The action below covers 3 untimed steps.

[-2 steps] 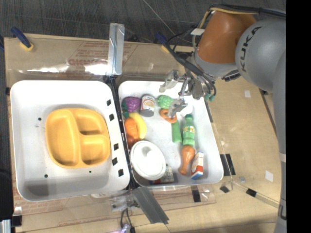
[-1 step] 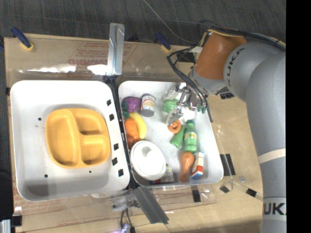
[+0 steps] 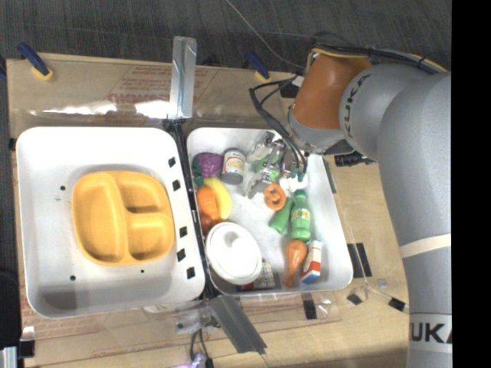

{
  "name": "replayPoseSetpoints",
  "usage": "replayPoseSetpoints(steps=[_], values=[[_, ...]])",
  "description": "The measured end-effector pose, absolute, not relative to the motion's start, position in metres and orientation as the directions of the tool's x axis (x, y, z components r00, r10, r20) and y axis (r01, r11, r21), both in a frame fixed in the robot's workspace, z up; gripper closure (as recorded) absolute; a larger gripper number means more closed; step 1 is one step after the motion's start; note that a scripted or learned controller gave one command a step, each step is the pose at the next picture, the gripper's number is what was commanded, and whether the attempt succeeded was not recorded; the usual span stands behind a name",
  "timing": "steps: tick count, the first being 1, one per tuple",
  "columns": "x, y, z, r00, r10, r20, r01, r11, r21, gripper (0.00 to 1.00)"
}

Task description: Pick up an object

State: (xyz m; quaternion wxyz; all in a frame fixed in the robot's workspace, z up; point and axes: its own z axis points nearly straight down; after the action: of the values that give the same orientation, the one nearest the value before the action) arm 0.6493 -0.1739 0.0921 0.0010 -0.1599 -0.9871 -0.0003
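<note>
Clearly legible writing: "KUKA" in dark letters on the grey arm (image 3: 399, 129), once beside the orange band and again on the lower link. Faint red print runs across the brown board under the bins, too blurred to read.

Landmark: white bowl (image 3: 234, 251), low in the right bin (image 3: 337, 240).
- Gripper (image 3: 268, 163) hangs above and right of the bowl, over the bin's upper middle. Cannot tell its state; nothing visibly held.
- Orange ring (image 3: 275, 197) sits just below the gripper, above-right of the bowl.
- Green bottle (image 3: 300, 217), pale label unreadable, right of the bowl.
- Carrot (image 3: 294, 259) and small carton (image 3: 312, 261), right of the bowl.
- Small can (image 3: 234, 163) and purple toy (image 3: 207, 165), above the bowl.
- Yellow divided tray (image 3: 123, 215), far left of the bowl, in the left bin (image 3: 34, 205).
</note>
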Motion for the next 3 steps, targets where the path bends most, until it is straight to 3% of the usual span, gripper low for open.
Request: replayPoseSetpoints(steps=[1,2,3], values=[[0.651,-0.173,0.103,-0.951,0.309,-0.001,0.309,0.951,0.0,1.0],[0.64,-0.15,0.252,-0.901,0.433,-0.017,0.433,0.901,0.003,1.0],[0.639,-0.149,0.257,-0.904,0.428,-0.008,0.428,0.904,0.0,1.0]])
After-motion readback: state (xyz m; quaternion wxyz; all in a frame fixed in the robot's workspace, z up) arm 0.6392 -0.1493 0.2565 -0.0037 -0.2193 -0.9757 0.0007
